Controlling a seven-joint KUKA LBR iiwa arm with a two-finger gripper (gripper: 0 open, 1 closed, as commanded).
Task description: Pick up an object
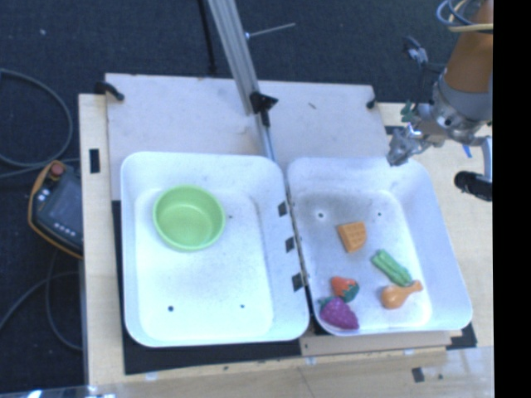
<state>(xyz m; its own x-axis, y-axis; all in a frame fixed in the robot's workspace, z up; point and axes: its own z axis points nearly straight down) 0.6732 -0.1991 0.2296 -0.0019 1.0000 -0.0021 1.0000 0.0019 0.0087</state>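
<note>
The grey metal pincer [401, 150] hangs over the upper right corner of the right-hand shallow white plastic bin [431, 214]; how it is set cannot be told, and nothing shows in its hold. In that bin lie an orange wedge-shaped toy [353, 236], a green ridged toy vegetable [390, 267], an orange pear-shaped toy [399, 294], a red and green toy strawberry [343, 288] and a purple toy grape bunch [338, 313]. The left-hand white bin [249, 305] holds a light green plastic bowl [189, 217]. Both bins rest on the pale wooden table [95, 305]. No writing can be read.
</note>
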